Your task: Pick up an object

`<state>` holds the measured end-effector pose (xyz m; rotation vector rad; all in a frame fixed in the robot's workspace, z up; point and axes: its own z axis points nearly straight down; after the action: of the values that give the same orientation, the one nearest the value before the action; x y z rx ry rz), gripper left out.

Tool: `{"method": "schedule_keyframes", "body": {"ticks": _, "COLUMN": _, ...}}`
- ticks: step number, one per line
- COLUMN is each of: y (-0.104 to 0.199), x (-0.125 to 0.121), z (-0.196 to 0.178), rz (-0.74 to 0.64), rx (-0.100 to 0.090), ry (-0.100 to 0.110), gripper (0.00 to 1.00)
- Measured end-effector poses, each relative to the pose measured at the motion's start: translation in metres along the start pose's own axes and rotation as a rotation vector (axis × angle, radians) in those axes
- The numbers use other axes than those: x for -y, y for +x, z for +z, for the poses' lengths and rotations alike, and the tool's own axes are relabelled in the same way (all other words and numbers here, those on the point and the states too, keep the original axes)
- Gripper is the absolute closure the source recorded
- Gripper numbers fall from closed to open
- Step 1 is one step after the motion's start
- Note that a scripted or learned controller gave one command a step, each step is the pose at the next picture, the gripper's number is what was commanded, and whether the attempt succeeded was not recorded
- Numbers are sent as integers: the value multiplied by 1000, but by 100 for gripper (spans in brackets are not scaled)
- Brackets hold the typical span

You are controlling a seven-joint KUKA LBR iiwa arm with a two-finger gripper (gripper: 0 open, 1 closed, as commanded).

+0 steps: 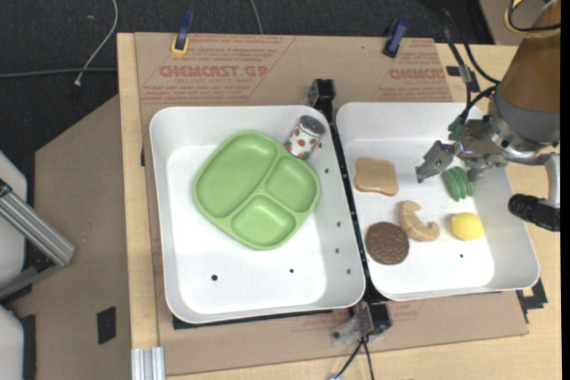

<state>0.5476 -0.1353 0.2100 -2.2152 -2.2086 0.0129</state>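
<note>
The right bin [499,276] holds a tan bread slice [376,176], a brown round cookie [387,242], a beige curled pastry [417,221], a yellow lemon [466,227] and a small green ridged item [458,182]. My gripper [452,168] hangs over the bin's upper right part, open, with one grey finger [434,164] stretched left. The green item lies just beneath and in front of the fingers, and nothing is visibly clamped between them. The arm's orange band and grey wrist rise to the right.
The left bin [178,262] holds a green divided plate [256,189] and a small patterned cup [305,136] lying at its far right corner. Black clamps sit on the divider between the bins. A black fixture [534,211] juts in at the right edge.
</note>
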Motion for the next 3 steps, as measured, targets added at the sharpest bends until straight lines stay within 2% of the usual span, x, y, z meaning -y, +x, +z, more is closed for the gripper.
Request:
{"method": "schedule_keyframes", "body": {"ticks": 1, "y": 0, "x": -3, "z": -7, "rz": -4, "rx": 2, "ry": -14, "gripper": 0}}
{"method": "schedule_keyframes", "body": {"ticks": 2, "y": -3, "x": -8, "z": 54, "rz": -3, "rx": 1, "ry": -9, "gripper": 0}}
{"method": "schedule_keyframes", "body": {"ticks": 3, "y": 1, "x": -8, "z": 97, "rz": -3, "rx": 1, "ry": -9, "gripper": 0}}
